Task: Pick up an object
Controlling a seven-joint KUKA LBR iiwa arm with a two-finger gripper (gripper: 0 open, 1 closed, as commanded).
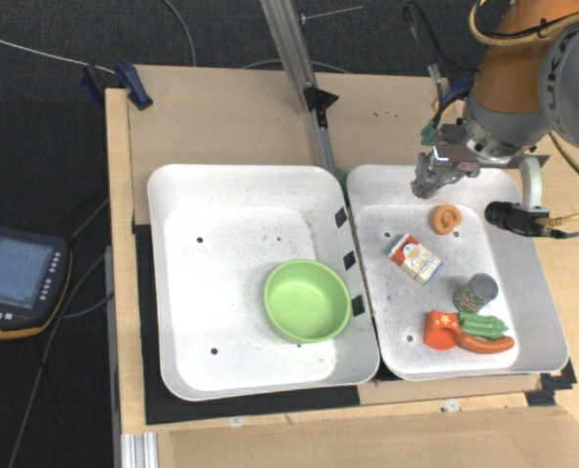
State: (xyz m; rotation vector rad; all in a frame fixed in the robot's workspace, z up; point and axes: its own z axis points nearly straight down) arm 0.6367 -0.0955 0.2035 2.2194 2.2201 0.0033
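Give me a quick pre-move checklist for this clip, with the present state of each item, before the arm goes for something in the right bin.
1. Gripper over the right white plastic bin: ok, it hangs above that bin's far edge.
2. Gripper carrying nothing: cannot tell, its tip is too small to read.
3. Nearest target free-standing: ok, the small orange ring-shaped toy lies apart from the red-and-white carton.
4. Clutter at the near end: not ok, the grey round can, orange cup and green-and-red toy vegetables crowd together.
5. Round green plastic bowl out of the way: ok, it sits in the left white bin.
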